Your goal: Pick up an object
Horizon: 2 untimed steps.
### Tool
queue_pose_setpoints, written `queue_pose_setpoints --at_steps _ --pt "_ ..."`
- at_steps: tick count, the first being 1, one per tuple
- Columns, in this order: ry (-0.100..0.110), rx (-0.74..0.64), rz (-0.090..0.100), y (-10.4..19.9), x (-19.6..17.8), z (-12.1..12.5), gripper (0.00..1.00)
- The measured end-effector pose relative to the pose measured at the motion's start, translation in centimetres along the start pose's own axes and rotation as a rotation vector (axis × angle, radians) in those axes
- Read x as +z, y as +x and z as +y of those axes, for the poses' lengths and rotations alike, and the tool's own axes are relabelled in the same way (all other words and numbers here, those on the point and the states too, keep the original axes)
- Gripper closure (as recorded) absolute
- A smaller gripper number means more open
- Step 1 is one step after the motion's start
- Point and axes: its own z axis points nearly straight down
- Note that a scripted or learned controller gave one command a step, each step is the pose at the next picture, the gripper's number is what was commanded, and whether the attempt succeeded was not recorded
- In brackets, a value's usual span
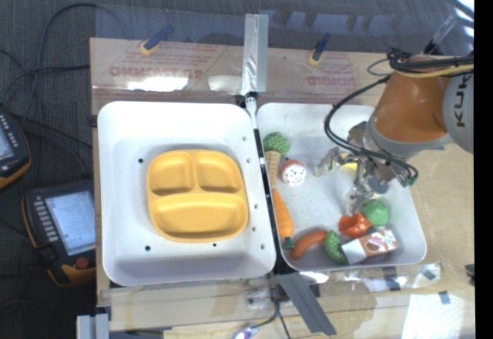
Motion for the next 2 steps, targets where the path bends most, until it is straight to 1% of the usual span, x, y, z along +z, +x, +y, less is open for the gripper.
queue_pose_setpoints --at_steps 1,2 --pt "0.02 -0.145 -0.026 6.2 -0.8 3.3 0.0" --pt "0.001 -0.104 0.001 0.0 0.0 -0.4 0.0"
